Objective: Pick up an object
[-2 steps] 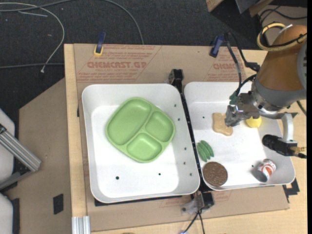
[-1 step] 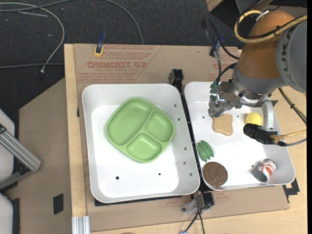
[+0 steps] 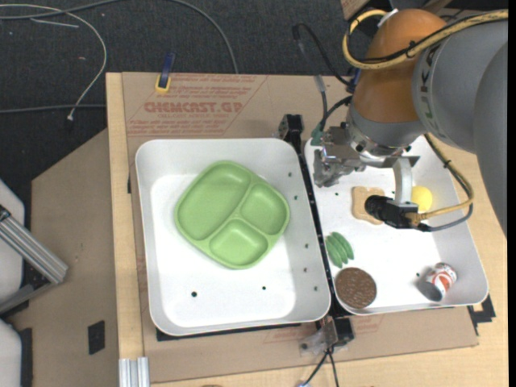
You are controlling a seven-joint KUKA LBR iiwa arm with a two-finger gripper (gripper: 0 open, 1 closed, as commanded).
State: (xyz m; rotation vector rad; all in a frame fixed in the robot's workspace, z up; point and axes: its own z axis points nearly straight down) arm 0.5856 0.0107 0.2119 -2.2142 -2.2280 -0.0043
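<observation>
Pincer (image 3: 329,168), fingers' state unclear, hangs over right bin (image 3: 463,240); green pickle (image 3: 339,248) lies just below it

A cardboard-topped bench (image 3: 201,107) bears 2 shallow white bins, left bin (image 3: 153,216) and right bin (image 3: 459,248), side by side

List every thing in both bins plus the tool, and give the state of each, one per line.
green divided plate: flat, right way up, tilted askew in the left bin.
green leafy piece: lying flat in the right bin, by the divider.
brown round disc: lying flat at the near edge.
small can: on its side.
yellow ball: resting, untouched.
tan flat piece: lying flat.
tool: low over the right bin's far corner.
</observation>
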